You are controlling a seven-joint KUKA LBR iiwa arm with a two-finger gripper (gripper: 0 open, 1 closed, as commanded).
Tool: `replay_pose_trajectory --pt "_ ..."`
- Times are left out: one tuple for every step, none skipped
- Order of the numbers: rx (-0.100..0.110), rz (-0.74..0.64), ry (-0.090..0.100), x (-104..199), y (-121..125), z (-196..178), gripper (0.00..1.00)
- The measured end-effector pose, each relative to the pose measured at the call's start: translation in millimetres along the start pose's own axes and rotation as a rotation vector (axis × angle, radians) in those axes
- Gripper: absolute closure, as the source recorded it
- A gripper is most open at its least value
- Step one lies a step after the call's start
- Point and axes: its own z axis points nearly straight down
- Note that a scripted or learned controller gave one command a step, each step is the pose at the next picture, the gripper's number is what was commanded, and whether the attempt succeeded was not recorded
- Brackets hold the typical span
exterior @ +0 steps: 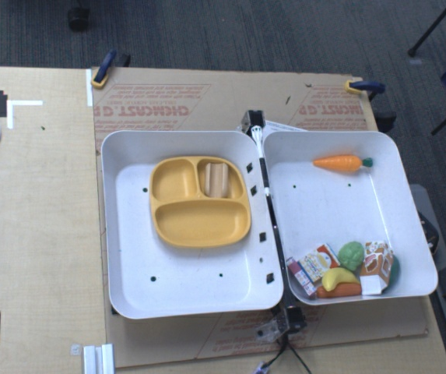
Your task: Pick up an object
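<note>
The toy pile (341, 269) in the right bin's (409, 201) near corner overlapped, so several pieces were partly hidden. Printing on the small cartons (314, 265) was too small to read.

You cannot tell the arm's colours, cables, screws or markings at this moment. At the right side you get a dark shape (431, 238) just beside the right bin (398, 170), too cropped to tell whether it belongs to the robot.
</note>
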Motion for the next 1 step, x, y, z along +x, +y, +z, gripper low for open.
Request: replay_pose_trajectory --pt "-0.002 -0.002 -0.003 -0.6 1.5 -9.2 1.00"
